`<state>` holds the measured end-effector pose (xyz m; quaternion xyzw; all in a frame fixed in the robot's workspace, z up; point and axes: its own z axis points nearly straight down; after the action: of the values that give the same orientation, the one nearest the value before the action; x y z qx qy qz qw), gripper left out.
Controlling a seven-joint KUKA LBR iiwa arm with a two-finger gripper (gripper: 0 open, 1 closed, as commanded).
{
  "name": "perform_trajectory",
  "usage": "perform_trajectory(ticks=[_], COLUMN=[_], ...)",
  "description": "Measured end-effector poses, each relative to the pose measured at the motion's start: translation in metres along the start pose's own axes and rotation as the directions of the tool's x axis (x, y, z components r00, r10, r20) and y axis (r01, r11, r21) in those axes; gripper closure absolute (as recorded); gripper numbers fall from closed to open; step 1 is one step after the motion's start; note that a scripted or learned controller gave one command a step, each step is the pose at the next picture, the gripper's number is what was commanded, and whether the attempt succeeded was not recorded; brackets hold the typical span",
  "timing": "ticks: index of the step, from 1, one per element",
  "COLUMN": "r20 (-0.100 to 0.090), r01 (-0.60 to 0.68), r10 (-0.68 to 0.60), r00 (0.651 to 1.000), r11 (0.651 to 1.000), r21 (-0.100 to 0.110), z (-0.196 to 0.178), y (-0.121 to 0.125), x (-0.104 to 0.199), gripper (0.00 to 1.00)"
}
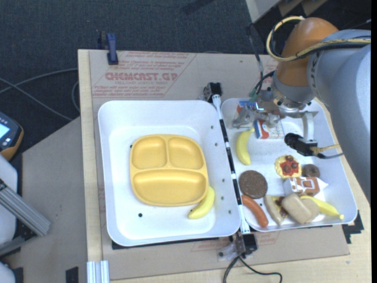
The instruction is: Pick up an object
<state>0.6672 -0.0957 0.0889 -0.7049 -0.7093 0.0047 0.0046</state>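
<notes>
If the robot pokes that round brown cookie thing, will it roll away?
Probably not: the round brown disc lies flat in the right white bin, so it would likely slide. It looks stiff. Its low edge could be hard to pinch.

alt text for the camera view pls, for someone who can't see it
The gripper hangs low over the far end of the right bin, just above a banana and other toy food. The left bin holds a yellow divided plate with a second banana beside it.
</notes>
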Motion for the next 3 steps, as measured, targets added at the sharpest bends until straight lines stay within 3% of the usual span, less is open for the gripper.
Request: perform_trajectory(ticks=[1, 2, 3], r20=[0.003, 0.011, -0.003], r01=[-0.004, -0.006, 0.000], r10=[0.005, 0.006, 0.000], r00=[1.000, 1.000, 1.000], r11=[1.000, 0.999, 1.000], r21=[-0.031, -0.036, -0.018], z=[-0.003, -0.015, -0.124], y=[-0.034, -0.032, -0.101], x=[-0.006, -0.009, 0.060], gripper=[0.00, 1.00, 1.00])
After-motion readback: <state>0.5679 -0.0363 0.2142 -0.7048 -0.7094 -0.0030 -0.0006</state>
